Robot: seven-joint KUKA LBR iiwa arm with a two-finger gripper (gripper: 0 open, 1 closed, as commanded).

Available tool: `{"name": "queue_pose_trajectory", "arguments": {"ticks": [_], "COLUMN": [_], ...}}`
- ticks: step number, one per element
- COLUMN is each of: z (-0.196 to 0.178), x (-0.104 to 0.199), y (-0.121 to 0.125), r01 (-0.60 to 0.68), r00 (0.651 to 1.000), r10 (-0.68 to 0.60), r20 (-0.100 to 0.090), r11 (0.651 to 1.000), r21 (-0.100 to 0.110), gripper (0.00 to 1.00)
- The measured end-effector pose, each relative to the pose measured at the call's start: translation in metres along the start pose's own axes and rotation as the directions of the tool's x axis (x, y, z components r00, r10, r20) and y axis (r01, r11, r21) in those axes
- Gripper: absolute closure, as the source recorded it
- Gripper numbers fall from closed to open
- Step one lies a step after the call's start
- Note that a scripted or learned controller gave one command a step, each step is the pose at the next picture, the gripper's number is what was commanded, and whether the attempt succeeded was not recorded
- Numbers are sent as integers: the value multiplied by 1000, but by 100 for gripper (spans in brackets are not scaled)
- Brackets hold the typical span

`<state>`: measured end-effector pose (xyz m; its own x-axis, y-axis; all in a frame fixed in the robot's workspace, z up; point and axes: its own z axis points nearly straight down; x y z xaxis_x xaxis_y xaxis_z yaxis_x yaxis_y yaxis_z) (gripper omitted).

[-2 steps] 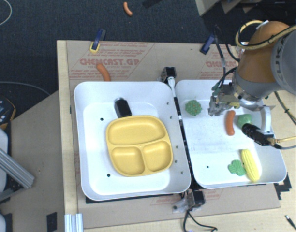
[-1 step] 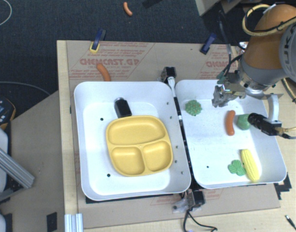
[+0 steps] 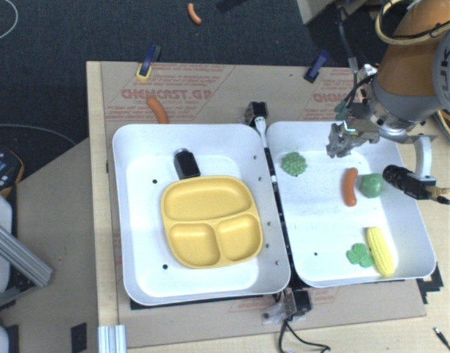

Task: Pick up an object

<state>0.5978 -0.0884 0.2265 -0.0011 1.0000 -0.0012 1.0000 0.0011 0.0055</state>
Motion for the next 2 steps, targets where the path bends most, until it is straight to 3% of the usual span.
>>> {"name": "queue_pose_trajectory", "arguments": {"ticks": [2], "z": [-9], "x": [91], "y": [-48], "r01": [4], "r00": [1000], "r10": [-4], "r20": [-4], "r11": [1000], "r21": [9], "gripper": [100]}}
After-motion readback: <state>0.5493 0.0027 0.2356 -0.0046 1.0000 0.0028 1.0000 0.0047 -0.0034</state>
